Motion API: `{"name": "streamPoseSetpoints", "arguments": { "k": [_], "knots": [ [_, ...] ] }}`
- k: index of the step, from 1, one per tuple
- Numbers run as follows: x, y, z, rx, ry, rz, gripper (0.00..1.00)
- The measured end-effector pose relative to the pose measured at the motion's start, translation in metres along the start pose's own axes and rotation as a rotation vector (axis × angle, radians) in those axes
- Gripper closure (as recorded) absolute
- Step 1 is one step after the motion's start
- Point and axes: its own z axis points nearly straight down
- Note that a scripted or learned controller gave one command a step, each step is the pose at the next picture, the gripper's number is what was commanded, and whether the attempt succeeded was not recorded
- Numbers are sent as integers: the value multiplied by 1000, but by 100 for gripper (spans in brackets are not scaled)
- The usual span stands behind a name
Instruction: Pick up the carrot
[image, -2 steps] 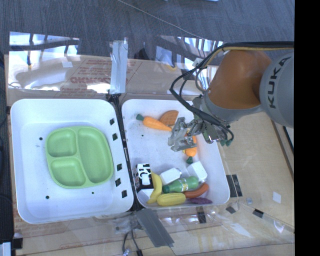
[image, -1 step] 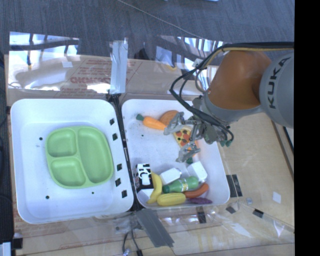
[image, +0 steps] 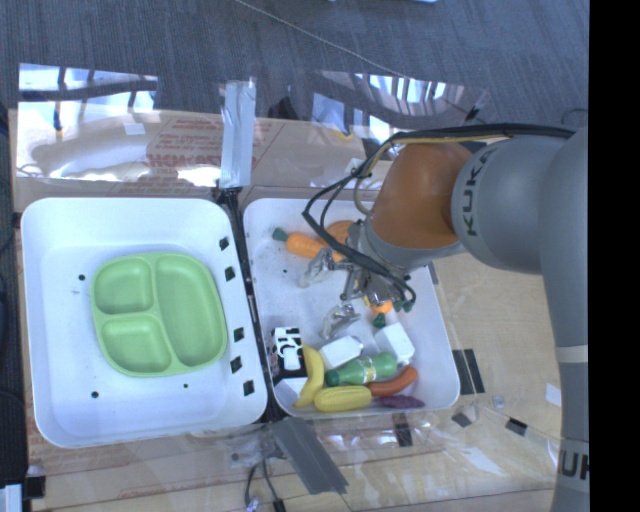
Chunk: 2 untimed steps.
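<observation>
My arm (image: 500, 200): grey, orange band, reaching in from the right over the right bin. Surface (image: 500, 300): carries two white bins side by side. Left bin (image: 50, 300): holds a green divided plate (image: 158, 312). Right bin (image: 262, 300): holds the toys listed below. My hand (image: 350, 285): low over the middle of the right bin; whether it is released or clenched I cannot tell. Carrot (image: 300, 243): orange, green tip, at the bin's far end, just left of my wrist, apart from my hand. Banana (image: 313, 375), lemon (image: 342, 398), green bottle (image: 362, 370), white blocks (image: 342, 350): clustered at the near end.
</observation>
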Motion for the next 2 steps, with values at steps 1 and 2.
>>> {"name": "streamPoseSetpoints", "arguments": {
  "k": [1, 2],
  "knots": [
    [-7, -47, -1, 2, -1, -101, 0],
    [-9, -45, -11, 1, -3, -106, 100]
  ]
}}
